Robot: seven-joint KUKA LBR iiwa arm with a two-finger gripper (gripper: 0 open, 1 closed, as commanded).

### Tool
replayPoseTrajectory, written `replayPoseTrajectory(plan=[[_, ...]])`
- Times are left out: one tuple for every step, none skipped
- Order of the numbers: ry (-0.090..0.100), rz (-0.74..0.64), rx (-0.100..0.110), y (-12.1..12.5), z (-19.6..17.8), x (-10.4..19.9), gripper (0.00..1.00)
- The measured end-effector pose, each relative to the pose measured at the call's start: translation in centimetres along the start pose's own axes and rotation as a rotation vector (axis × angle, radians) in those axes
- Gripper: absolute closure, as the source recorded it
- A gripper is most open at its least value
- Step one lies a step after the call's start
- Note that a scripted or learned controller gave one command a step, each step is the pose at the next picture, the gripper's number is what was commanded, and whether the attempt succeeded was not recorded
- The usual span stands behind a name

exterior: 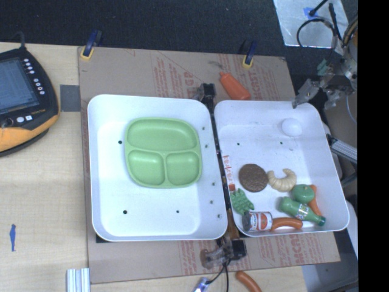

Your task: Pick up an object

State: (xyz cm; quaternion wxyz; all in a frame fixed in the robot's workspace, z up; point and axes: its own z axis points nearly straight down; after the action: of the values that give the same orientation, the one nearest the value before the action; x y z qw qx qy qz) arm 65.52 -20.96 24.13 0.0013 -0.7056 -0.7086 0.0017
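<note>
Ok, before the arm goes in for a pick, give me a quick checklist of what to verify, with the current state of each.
1. End effector clear of the bins: ok, it sits beyond the far right corner of the right bin.
2. Nothing carried already: cannot tell, the view is too cluttered there.
3. Pickable items present: ok, the right bin holds a white ball, brown cookie, croissant, green bottle, can and more.
4. Easiest target isolated: ok, the white ball lies apart from the rest.
5. Near-corner items separable: not ok, they crowd together and touch.
6. Left bin contents: ok, one green divided plate, lying flat.
</note>
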Motion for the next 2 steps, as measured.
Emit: replayPoseTrajectory(plan=[[0.001, -0.002, 0.002, -6.0, 7.3, 7.1, 0.00], [-0.001, -0.002, 0.000, -11.3, 8.9, 11.7, 0.00]])
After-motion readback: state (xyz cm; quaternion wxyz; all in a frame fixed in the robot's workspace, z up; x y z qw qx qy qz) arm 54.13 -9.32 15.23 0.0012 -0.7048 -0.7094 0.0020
